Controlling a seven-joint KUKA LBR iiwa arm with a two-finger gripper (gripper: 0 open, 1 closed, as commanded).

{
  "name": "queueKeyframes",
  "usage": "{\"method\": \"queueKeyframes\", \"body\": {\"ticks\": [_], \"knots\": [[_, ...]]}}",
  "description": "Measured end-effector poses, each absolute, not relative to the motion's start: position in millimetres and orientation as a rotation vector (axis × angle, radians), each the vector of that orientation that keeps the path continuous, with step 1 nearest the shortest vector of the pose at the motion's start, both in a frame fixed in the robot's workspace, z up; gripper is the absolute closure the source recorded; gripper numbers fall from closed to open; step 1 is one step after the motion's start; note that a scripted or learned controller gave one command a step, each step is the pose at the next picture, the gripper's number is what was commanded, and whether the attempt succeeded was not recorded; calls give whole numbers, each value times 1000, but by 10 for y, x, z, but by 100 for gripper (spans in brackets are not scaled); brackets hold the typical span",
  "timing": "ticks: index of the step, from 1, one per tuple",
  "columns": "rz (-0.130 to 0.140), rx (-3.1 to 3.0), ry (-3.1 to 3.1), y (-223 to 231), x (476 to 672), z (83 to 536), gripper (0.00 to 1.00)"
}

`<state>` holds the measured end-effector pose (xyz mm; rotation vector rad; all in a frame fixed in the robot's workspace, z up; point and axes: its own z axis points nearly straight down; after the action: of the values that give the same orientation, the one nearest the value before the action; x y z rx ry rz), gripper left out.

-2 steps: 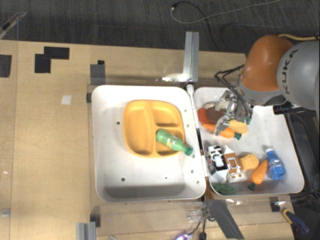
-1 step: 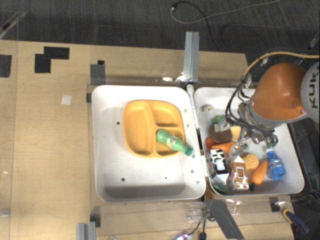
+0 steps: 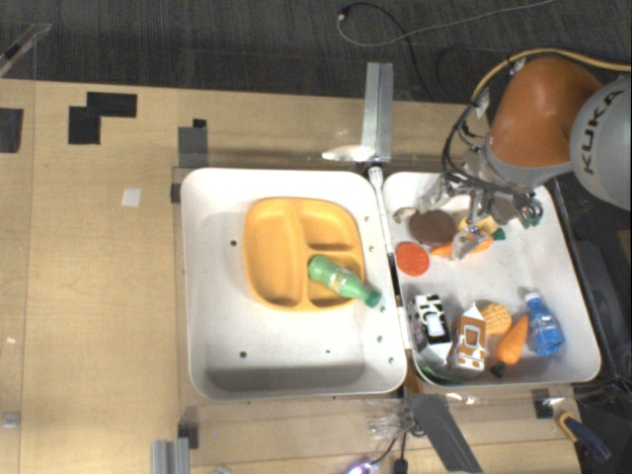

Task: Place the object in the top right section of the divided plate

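Observation:
A yellow divided plate [image 3: 286,250] lies in the left bin. A green bottle [image 3: 341,280] rests on its side across the plate's lower right section, its cap end over the rim. My gripper [image 3: 476,227] hangs low over the back of the right bin, right above a small orange and green item [image 3: 475,244]. That item is partly hidden under the gripper, and I cannot see whether it is held. The plate's top right section [image 3: 331,231] holds nothing.
The right bin [image 3: 568,265] also holds a brown round piece [image 3: 431,227], a red disc [image 3: 412,259], a black and white item [image 3: 430,320], a small carton [image 3: 471,340], a carrot [image 3: 512,340] and a blue bottle [image 3: 543,326]. A metal post [image 3: 378,107] stands behind the bins.

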<state>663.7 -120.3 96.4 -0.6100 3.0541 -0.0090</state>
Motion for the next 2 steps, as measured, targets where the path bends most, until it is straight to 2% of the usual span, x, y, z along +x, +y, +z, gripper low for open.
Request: {"method": "queueKeyframes", "body": {"ticks": [1, 2], "knots": [[-3, -691, 3050, -1275, 6715, 2193, 0], [1, -843, 3018, -1008, 6003, 1111, 0]]}}
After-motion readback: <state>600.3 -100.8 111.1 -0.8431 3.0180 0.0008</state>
